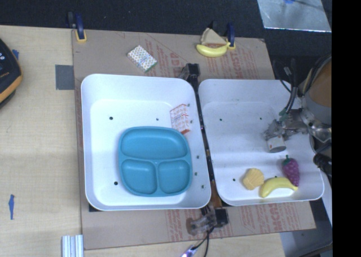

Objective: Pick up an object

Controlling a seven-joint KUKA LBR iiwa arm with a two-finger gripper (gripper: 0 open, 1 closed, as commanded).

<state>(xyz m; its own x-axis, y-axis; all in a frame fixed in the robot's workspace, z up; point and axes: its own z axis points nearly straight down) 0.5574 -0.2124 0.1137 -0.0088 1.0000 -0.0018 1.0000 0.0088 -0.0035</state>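
The arm point(317, 89) is cut off at the right, so little beyond its wrist shows. The pincer point(274, 137) is small and blurred over the right bin point(237, 95); whether its tips are apart or together cannot be told. A dark device with an orange rim point(8, 75) is cut by the left edge. The small printed packet point(181, 118) in the left bin point(93, 137) is too small to read. A thing behind the upper banana point(212, 49) is partly hidden.
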